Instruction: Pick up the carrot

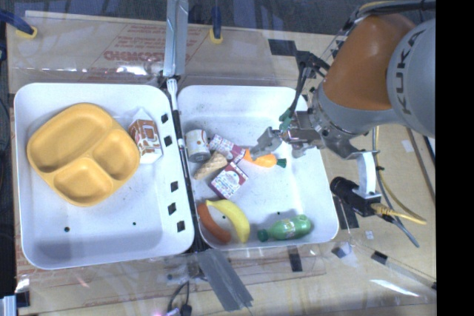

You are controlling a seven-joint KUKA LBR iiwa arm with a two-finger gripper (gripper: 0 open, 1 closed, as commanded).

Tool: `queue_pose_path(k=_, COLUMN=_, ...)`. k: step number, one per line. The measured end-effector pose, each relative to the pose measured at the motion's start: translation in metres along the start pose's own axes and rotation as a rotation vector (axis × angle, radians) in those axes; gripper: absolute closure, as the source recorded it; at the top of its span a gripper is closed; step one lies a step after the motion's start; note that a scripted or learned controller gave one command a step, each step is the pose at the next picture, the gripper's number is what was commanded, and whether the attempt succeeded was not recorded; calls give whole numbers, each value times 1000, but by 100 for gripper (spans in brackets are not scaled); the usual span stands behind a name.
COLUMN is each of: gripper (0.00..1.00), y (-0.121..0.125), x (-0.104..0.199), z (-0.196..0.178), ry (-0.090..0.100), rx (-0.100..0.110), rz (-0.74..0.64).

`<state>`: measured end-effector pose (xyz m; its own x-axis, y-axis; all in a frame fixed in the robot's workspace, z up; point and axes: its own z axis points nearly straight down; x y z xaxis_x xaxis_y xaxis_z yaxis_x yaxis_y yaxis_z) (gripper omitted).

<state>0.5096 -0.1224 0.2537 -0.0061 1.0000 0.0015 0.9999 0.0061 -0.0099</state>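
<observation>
The carrot (264,158) lies flat in the right bin (311,192), just right of the snack packs, long way left-right, right under the fingers (278,138); can't tell if they're open.

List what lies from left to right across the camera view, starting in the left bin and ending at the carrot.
Yellow divided tray → small carton → can → red packet → carrot, with the hand just above it.
</observation>
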Motion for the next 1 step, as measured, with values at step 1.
queue_pose_path(k=1, gripper=0, y=40, x=-47, z=28, ry=-1, rx=-2, rz=167)
